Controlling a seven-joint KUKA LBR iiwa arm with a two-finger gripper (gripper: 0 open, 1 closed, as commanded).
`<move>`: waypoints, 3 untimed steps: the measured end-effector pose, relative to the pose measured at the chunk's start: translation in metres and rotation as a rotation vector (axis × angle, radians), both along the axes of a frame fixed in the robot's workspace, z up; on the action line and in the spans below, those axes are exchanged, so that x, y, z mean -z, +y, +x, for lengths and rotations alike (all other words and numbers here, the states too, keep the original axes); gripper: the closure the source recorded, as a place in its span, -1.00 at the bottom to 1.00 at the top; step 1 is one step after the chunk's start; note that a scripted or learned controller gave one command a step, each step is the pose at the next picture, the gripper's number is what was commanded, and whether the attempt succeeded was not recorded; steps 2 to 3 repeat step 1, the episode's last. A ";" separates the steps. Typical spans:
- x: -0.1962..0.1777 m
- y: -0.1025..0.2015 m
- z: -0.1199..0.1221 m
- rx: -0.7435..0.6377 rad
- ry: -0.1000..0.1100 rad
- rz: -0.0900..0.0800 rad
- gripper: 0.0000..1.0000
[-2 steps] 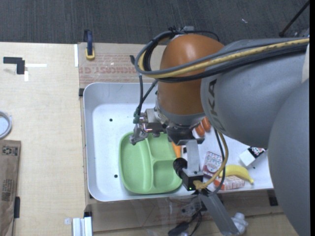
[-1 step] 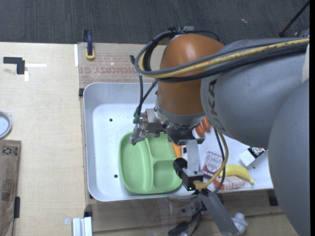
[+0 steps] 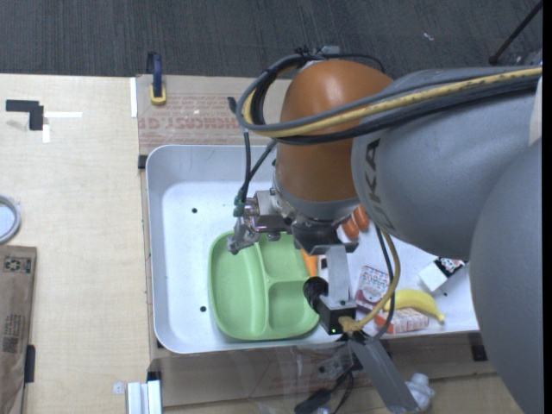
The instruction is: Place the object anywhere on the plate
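— While the arm (image 3: 431,145) leans in from the right, where is the hand (image 3: 244,234)?

— Low over the left bin (image 3: 172,231), at the upper left rim of the plate (image 3: 259,296). The orange band (image 3: 332,132) sits right above it and hides most of it.

— Is the hand spread or pressed together?

— I cannot tell; the wrist covers it. I cannot see anything gripped in it either.

— Describe the plate.

— Green, with compartments, lying flat in the lower right part of the left bin. The compartments in view show plain green.

— And the object for the plate?

— I cannot tell which one it is. A banana (image 3: 419,302) lies right of the plate, apart from it, near the bottom edge. A red and white packet (image 3: 373,285) lies just beside the banana, on its left. A small white and black block (image 3: 438,274) sits above the banana's right end. Something orange (image 3: 357,221) peeks out beside the wrist, too hidden to name.

— What about cables?

— A yellow and black bundle (image 3: 259,102) loops around the orange band, and another cable (image 3: 390,274) hangs down past the packet.

— Anything on the worktop (image 3: 78,188)?

— A blue and yellow clamp (image 3: 155,80) stands at the top corner of the bin, a black L-shaped mark (image 3: 26,110) lies at the far left, and a tape roll (image 3: 7,221) is cut off by the left edge.
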State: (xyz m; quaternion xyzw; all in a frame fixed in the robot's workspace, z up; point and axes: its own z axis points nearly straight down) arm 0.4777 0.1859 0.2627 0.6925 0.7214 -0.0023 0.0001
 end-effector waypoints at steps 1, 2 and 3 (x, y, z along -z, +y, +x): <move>0.000 0.000 0.000 0.000 0.000 0.000 -1.00; 0.000 0.000 0.000 0.000 0.000 0.000 -1.00; 0.000 0.000 0.000 0.000 0.000 0.000 -1.00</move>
